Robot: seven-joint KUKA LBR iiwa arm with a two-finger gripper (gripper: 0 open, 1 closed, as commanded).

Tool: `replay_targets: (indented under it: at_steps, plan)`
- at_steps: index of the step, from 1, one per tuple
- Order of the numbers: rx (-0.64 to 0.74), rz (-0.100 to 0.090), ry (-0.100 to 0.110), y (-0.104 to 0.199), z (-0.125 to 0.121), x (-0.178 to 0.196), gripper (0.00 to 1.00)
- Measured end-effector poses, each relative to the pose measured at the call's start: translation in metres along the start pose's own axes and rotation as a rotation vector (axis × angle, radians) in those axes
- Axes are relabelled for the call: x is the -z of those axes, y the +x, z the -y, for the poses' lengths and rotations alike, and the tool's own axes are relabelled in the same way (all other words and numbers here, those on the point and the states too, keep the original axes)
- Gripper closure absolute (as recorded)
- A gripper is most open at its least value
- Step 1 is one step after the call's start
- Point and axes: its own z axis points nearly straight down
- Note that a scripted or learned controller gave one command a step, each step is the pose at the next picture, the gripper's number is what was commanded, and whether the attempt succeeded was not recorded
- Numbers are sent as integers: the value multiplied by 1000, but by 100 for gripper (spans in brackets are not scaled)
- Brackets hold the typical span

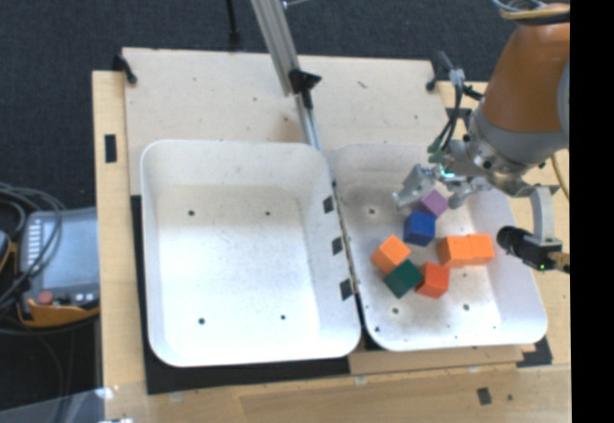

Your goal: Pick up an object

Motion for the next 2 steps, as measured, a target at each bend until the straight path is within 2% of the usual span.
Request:
replay_targets:
  at_steps: [1, 2]
  plan:
    - [-2, 1, -5, 0, -1, 2, 0]
    - [-8, 3, 0, 4, -5, -43, 0]
